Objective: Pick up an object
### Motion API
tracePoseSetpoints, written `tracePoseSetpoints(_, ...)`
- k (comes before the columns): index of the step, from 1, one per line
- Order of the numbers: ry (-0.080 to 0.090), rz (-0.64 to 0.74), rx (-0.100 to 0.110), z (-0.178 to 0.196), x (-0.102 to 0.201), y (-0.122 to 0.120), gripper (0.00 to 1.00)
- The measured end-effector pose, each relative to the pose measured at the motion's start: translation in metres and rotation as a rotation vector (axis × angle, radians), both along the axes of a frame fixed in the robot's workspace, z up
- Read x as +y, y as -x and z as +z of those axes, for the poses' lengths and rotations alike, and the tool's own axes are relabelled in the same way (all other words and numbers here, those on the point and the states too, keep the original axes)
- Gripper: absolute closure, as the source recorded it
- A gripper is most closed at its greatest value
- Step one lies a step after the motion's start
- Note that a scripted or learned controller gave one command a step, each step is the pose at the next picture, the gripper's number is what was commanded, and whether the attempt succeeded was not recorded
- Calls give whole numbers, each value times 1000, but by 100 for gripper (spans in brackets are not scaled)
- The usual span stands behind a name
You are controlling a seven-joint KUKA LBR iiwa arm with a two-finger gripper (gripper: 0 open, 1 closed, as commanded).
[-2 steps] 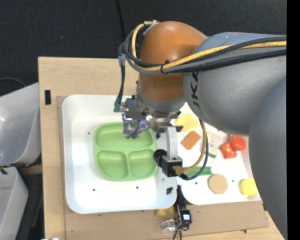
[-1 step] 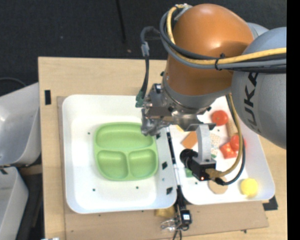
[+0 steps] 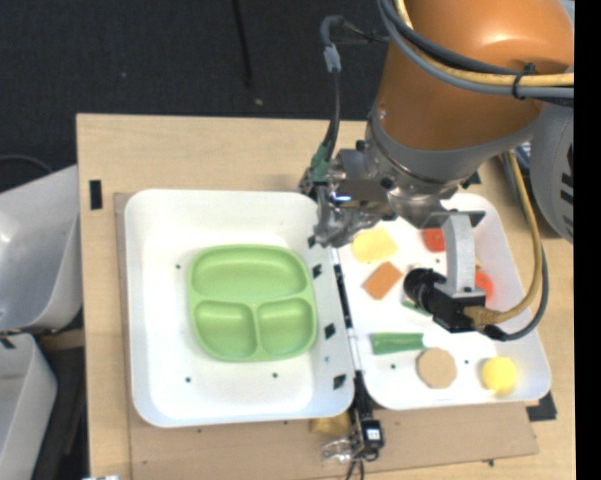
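Observation:
My gripper (image 3: 332, 224) hangs under the big orange wrist at the top left corner of the right bin (image 3: 528, 360), close to the divider between the bins. Just right of it lies a yellow block (image 3: 373, 245), with an orange block (image 3: 382, 280) below that. Lower in the same bin are a green stick-like piece (image 3: 396, 343), a tan round disc (image 3: 437, 368) and a yellow ball (image 3: 498, 372). Red pieces (image 3: 435, 239) show partly behind the arm's hardware. Nothing can be seen held in the gripper.
The left bin (image 3: 150, 268) holds a green divided plate (image 3: 251, 301) in its middle. A black fitting with a cable (image 3: 445, 306) on the arm hangs over the right bin. The wooden bench (image 3: 180, 148) surrounds both bins.

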State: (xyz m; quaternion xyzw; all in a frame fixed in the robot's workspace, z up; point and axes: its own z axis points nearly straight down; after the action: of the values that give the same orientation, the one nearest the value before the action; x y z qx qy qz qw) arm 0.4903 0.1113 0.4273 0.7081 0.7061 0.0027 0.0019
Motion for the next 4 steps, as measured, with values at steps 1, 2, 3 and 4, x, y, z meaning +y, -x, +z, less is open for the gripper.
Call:
tracePoseSetpoints(1, 7, -9, 13, -88, -106, -47, 100)
tracePoseSetpoints(2, 4, -5, 17, -227, -175, -63, 100)
tracePoseSetpoints(3, 0, 10, 2, -178, -103, -82, 100)
tracePoseSetpoints(4, -4, 17, 4, -168, 16, -99, 100)
